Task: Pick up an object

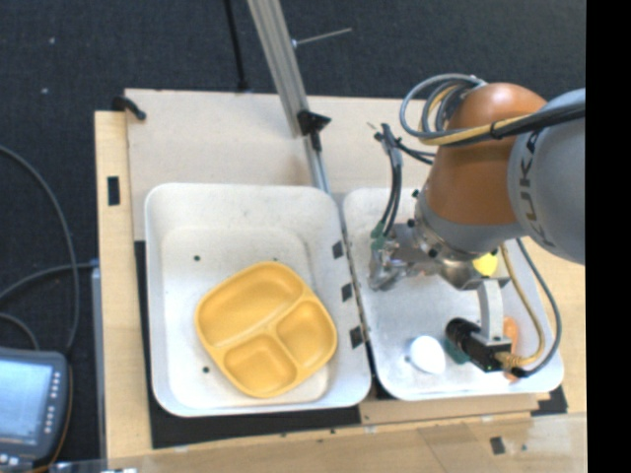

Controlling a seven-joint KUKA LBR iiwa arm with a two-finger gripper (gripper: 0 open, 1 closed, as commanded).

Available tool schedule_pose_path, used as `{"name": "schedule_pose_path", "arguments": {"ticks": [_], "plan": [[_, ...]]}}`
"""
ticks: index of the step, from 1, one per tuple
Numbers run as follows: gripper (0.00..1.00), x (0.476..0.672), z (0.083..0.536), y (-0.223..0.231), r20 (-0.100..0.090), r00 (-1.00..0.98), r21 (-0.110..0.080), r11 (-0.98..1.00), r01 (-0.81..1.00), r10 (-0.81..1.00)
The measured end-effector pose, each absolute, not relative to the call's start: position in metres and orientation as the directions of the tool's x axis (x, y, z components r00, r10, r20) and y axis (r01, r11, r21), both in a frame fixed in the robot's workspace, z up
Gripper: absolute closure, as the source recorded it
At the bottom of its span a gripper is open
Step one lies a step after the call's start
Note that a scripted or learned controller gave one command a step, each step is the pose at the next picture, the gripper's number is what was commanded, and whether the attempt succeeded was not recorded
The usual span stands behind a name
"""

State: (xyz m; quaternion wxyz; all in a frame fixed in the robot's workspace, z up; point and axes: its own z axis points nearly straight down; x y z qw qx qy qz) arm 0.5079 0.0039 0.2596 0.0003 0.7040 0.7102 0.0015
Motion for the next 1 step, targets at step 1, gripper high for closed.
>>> {"name": "schedule_pose_path", "arguments": {"ticks": [1], "plan": [[1.00,0.5188,0.2610,0.0526,0.002,-0.008,0.001,0.008,1.000,1.000]]}}
